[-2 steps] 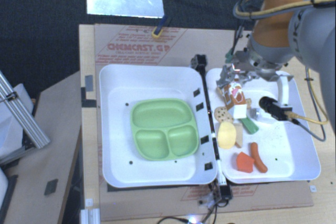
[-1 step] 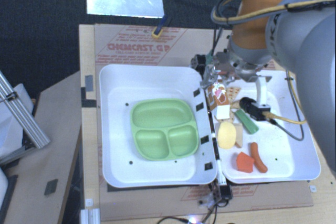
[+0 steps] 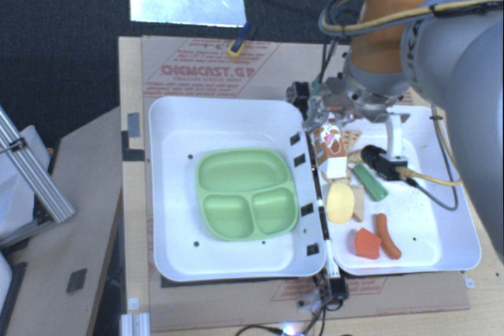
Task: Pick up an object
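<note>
In the camera view, your tool (image 3: 335,139) hangs low over the right white bin (image 3: 453,248), above a red-printed card (image 3: 331,142); its opening you cannot tell. Just nearer lies a pale yellow oval piece (image 3: 340,202). Centre over one item before descending.

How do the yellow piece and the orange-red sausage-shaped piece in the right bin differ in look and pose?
The yellow piece is pale, rounded and broad; the sausage-shaped piece is orange-red, thin and long. The yellow piece lies close to the divider between the bins, against other items; the sausage-shaped piece lies nearer the front, slanted, beside a red chunk. Both rest on the floor of the right bin, apart from the gripper.
</note>
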Controlling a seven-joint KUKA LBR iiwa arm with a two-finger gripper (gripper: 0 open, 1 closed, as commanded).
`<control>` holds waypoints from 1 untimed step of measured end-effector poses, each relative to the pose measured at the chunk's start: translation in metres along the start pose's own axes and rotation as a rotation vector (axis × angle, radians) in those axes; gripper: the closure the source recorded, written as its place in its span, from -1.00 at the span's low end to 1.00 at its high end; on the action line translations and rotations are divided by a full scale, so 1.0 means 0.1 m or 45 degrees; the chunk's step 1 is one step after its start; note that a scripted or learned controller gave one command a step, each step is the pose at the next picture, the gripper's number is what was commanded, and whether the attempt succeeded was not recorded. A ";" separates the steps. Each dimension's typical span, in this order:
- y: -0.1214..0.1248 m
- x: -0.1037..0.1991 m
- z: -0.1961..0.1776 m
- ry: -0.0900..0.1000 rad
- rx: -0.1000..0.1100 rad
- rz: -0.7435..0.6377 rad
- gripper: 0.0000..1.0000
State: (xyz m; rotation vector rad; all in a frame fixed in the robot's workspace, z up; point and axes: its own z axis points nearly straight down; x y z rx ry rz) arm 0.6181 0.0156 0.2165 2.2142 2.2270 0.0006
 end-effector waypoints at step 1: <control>-0.01 0.08 -0.01 0.000 0.000 -0.001 1.00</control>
